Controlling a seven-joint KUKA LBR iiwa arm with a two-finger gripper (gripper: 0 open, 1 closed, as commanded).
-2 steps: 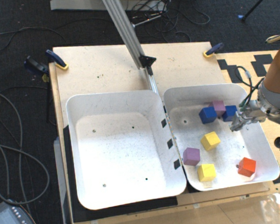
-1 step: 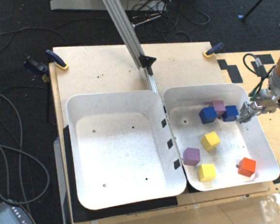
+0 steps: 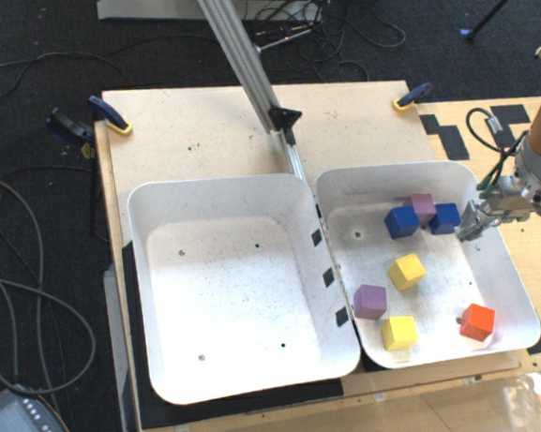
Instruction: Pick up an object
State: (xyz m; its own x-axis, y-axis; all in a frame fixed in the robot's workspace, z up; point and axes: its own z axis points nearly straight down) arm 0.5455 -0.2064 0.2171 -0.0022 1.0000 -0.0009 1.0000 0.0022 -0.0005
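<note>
- Camera view: a pale wooden bench (image 3: 206, 122) on dark carpet bears a left white plastic bin (image 3: 162, 267) and a right white plastic bin (image 3: 506, 274).
- The grey arm's gripper (image 3: 469, 226) hangs low over the right bin's right wall; whether its fingers are apart cannot be told.
- Just beside it sits a blue cube (image 3: 445, 217), touching a pink cube (image 3: 423, 205) and another blue cube (image 3: 401, 221); two yellow cubes (image 3: 407, 271), a purple cube (image 3: 370, 299) and an orange cube (image 3: 477, 321) lie scattered nearer the camera.

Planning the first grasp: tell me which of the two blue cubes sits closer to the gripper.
The right-hand blue cube, lying just left of the gripper near the right bin's right wall. The other blue cube sits further left, past the pink-purple cube.
</note>
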